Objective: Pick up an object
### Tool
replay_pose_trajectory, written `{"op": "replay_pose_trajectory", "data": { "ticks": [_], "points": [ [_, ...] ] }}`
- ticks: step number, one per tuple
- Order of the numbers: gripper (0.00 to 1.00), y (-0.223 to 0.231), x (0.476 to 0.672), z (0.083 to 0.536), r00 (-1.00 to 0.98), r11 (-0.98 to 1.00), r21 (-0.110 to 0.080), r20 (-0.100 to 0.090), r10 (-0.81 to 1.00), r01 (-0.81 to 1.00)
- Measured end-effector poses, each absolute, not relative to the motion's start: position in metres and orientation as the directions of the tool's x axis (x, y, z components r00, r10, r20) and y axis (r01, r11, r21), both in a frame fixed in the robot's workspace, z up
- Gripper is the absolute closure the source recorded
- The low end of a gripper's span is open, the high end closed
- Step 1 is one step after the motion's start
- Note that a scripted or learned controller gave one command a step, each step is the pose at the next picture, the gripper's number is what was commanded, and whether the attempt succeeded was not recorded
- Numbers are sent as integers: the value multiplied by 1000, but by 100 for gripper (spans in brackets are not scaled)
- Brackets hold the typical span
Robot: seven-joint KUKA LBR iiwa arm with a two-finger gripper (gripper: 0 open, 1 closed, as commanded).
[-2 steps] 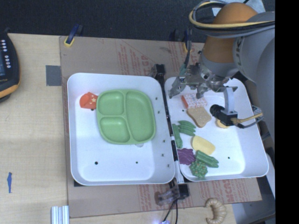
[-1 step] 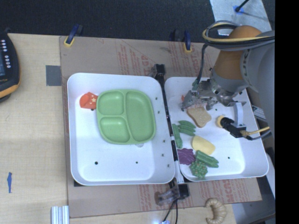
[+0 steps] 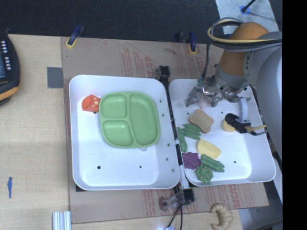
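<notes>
Camera view: gripper (image 3: 207, 96), state unclear, near right bin's (image 3: 249, 169) far rim.

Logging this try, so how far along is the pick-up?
Done: the gripper has reached the back of the right bin. In hand: nothing I can see between its fingers. Left: the grab and lift. The brown bread piece, yellow piece, green beans and purple piece all lie on the bin floor.
</notes>
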State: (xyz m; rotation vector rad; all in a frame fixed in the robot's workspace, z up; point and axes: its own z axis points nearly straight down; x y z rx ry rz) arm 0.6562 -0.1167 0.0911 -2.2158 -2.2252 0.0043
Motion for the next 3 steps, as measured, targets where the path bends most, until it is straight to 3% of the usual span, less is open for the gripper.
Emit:
{"op": "replay_pose_trajectory", "data": {
  "ticks": [1, 2, 3],
  "points": [
    [0, -112, 609, 91, -3, 3, -9, 0, 1000, 1000],
    [0, -131, 659, 93, -6, 6, 3, -1, 1000, 1000],
    [0, -102, 590, 91, -3, 3, -9, 1, 1000, 1000]
  ]
}}
